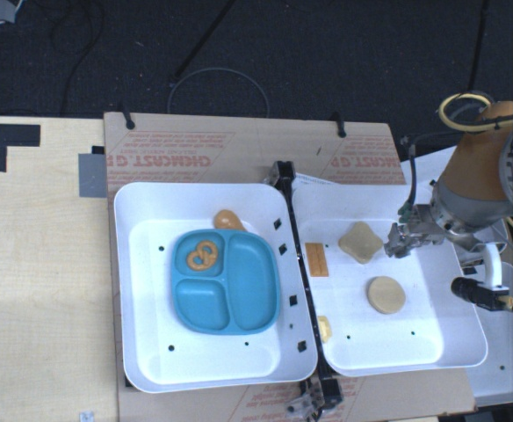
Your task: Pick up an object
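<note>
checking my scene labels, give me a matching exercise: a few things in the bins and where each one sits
Things:
1. pretzel
2. round cracker
3. orange block
4. end effector

Places:
A. right bin, against its left wall
B. in the blue tray's top-left compartment
C. right bin, just right of the tan chunk
D. right bin floor, below the tan chunk

Pairs: 1-B, 2-D, 3-A, 4-C
</note>
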{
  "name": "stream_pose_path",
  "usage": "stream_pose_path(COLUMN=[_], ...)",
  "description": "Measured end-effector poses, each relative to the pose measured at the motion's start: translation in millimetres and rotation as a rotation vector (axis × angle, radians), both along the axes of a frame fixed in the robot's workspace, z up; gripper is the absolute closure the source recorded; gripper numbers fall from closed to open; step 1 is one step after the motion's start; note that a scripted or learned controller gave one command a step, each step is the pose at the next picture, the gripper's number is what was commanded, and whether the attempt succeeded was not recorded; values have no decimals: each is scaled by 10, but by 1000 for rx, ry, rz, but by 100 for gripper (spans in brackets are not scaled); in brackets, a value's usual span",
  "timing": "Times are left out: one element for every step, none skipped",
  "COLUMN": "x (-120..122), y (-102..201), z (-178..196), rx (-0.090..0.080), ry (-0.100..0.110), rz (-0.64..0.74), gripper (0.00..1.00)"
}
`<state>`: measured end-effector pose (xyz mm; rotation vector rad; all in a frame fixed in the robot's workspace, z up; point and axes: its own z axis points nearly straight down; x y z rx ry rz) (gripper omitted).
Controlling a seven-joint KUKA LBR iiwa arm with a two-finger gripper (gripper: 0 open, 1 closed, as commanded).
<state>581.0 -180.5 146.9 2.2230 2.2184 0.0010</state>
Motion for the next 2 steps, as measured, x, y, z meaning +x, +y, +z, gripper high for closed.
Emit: stream_pose_path(x=[66, 32], y=[39, 26], z=[610, 1044], rx=[-1, -1], ry=[-3, -1], rz=[4, 4], gripper=[100, 100])
